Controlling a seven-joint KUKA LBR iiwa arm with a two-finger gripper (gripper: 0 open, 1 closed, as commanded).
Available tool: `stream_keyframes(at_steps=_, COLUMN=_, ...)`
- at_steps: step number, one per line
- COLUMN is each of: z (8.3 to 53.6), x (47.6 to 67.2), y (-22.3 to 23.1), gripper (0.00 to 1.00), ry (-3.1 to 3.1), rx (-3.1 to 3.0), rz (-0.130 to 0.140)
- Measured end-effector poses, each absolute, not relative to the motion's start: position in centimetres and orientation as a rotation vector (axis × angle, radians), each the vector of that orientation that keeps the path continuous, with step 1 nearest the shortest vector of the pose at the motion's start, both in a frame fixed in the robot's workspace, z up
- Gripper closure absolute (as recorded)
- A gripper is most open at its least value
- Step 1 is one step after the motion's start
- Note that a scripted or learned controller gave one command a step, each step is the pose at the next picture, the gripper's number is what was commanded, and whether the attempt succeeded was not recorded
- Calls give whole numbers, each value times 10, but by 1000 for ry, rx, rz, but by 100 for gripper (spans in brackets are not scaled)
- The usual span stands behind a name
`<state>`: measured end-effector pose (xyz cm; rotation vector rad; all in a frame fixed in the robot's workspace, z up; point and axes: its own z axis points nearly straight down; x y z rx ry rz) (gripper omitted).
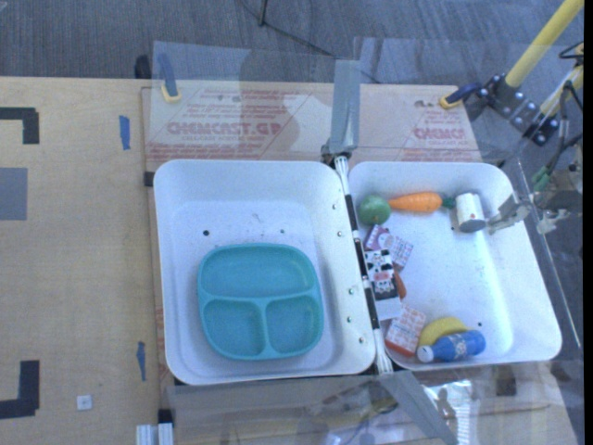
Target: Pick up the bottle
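Two white bins: the left bin [176,211] holds a teal divided tray [260,301]; the right bin [519,295] holds a carrot [414,202], banana [443,326] and, near its front edge, the blue bottle [453,347] lying flat, its long axis nearly left-right, white cap leftward.

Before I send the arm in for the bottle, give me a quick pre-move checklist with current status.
1. Bottle located: ok. The blue bottle lies on its side near the front edge of the right bin.
2. Space around it: not ok. A yellow banana touches its upper side and an orange-white packet sits close to its cap end.
3. Bottle free of the tool: ok, nothing grips it.
4. Tool state: cannot tell.
5. Other clutter clear of the bottle: ok. The carrot and green ball lie at the bin's far side.
6. Left bin: ok, it holds a teal divided plate, away from the bottle.
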<state>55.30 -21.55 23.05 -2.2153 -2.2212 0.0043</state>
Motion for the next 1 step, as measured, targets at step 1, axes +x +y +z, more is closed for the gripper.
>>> stream_keyframes(at_steps=1, z=89, x=494, y=-183, gripper=0, ry=-2258, rx=-2177, rz=2)
